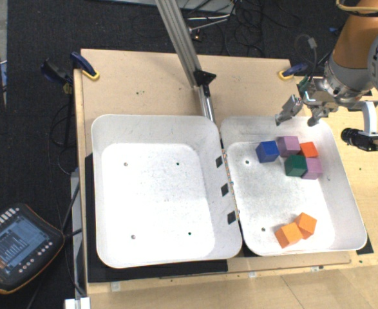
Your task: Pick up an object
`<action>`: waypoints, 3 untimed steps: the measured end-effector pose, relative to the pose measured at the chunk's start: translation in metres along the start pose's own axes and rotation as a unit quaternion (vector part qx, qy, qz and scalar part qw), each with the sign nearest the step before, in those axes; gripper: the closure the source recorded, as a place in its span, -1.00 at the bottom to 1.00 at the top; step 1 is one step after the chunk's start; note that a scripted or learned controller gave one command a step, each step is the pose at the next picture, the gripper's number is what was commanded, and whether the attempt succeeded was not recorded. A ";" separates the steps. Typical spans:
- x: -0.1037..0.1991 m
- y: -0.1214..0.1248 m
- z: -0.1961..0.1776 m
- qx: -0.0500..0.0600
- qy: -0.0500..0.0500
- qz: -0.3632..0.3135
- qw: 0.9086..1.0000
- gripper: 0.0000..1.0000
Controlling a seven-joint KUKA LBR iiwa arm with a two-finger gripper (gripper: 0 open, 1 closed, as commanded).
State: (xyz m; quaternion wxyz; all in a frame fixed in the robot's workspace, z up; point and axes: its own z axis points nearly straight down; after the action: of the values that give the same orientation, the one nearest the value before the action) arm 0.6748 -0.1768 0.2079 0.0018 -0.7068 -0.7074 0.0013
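My gripper point(302, 114) hangs over the far edge of the right bin point(343, 201), its two fingers spread apart with nothing between them. Just below it sits a tight cluster of blocks: a blue cube point(266, 151), a purple cube point(288, 145), a small orange block point(309, 149), a green cube point(296, 165) and a second purple cube point(313, 168). Two orange blocks point(296, 229) lie together near the bin's front edge.
The left bin point(111, 172) lies beside the right one, joined at a black-clipped seam point(226, 188). A metal pole point(185, 44) slants in from the top to the bins' far junction. A teach pendant point(15, 246) rests at lower left.
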 end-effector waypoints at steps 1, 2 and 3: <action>0.000 0.001 -0.003 -0.001 -0.001 -0.001 1.000 -1.00; -0.003 -0.007 0.044 0.000 -0.001 0.001 1.000 -1.00; -0.003 -0.010 0.081 -0.006 -0.002 0.000 1.000 -1.00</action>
State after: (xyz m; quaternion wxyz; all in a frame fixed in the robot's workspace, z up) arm 0.6649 -0.1799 0.1267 -0.0043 -0.7071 -0.7071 -0.0017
